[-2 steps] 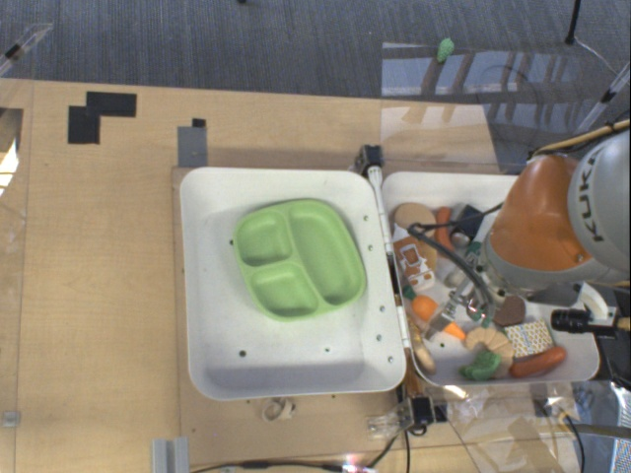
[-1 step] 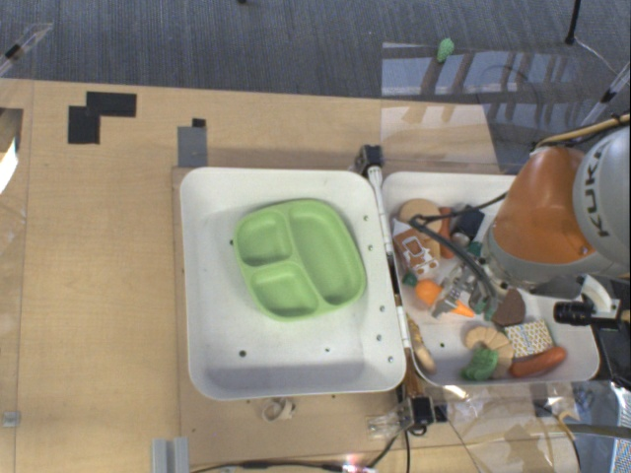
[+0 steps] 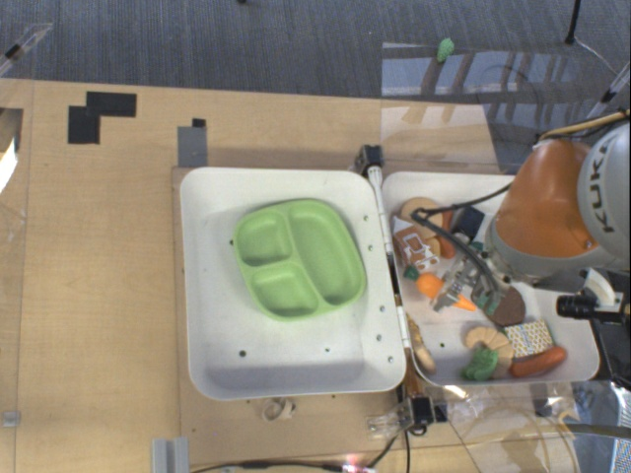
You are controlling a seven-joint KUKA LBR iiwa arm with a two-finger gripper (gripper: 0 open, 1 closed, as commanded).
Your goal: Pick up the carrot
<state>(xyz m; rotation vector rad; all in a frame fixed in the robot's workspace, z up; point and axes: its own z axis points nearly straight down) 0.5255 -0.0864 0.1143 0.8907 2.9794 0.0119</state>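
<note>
while my gripper (image 3: 463, 289) hangs low in the right bin (image 3: 582, 368), the carrot (image 3: 431, 286) lies just beside its tip, on the side toward the left bin (image 3: 212, 363). i cannot tell how my gripper stands. a green divided plate (image 3: 296, 256) sits in the left bin.

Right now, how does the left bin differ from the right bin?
The left bin holds a single thing, a green divided plate; the right bin holds many small food items, among them the carrot and a sausage. The gripper is down in the right bin, beside the carrot, while the left bin has no arm over it. The left bin also appears wider than the right bin. Both are white and shallow.
</note>
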